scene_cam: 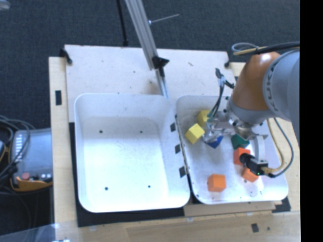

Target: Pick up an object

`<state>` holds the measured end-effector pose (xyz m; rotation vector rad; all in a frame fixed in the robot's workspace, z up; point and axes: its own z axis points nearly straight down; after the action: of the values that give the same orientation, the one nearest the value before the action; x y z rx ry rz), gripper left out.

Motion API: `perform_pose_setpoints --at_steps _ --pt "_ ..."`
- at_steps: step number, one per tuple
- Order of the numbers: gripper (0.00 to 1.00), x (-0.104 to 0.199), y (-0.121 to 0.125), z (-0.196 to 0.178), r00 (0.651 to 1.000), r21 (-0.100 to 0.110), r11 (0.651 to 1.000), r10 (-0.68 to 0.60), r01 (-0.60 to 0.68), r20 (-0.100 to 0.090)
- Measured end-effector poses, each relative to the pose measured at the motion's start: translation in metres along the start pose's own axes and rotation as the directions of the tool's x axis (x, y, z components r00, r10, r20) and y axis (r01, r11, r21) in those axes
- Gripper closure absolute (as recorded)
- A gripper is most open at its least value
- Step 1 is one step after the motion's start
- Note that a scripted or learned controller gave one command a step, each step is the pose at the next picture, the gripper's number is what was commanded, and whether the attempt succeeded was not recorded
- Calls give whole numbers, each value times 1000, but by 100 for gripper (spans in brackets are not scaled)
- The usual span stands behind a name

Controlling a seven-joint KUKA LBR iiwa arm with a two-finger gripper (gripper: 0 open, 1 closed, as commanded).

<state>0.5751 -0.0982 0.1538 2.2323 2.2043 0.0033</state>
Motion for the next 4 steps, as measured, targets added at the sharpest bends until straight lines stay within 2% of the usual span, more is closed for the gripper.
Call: perform_pose_setpoints --at_steps 2,3,4 --pt "100 -4 -1 -73 1000 0 1000 -9 9 0" --pt "100 48 17 -65 1000 2 1000 -19 19 -2" --pt "100 100 34 -79 1000 1 1000 -20 20 -3"
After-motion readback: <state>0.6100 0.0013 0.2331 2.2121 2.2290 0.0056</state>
